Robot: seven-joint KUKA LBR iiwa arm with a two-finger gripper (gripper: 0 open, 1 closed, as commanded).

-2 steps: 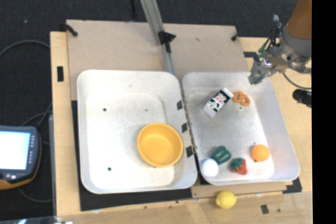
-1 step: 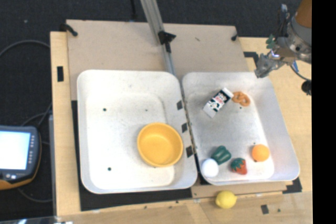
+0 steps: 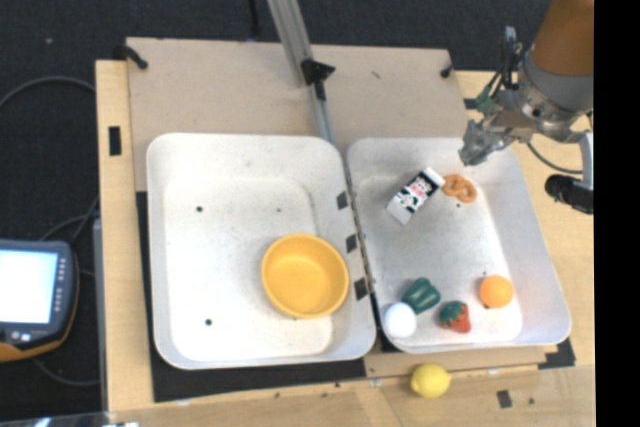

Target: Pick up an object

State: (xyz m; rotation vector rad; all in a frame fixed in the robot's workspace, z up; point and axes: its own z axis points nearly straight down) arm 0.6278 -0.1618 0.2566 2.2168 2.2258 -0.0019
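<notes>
The right bin (image 3: 520, 215) holds a black-and-white carton (image 3: 414, 196), a small orange pretzel-like ring (image 3: 460, 187), a green pepper (image 3: 421, 294), a white ball (image 3: 400, 320), a strawberry (image 3: 455, 316) and an orange (image 3: 495, 291). My gripper (image 3: 475, 153) hangs over the bin's far right corner, just up and right of the ring, with nothing seen between its fingers. A yellow bowl (image 3: 305, 275) sits in the left bin (image 3: 200, 215).
A lemon (image 3: 430, 380) lies on the bench in front of the right bin. A slanted metal pole (image 3: 290, 15) rises behind the bins. A screen device (image 3: 35, 300) sits at the far left.
</notes>
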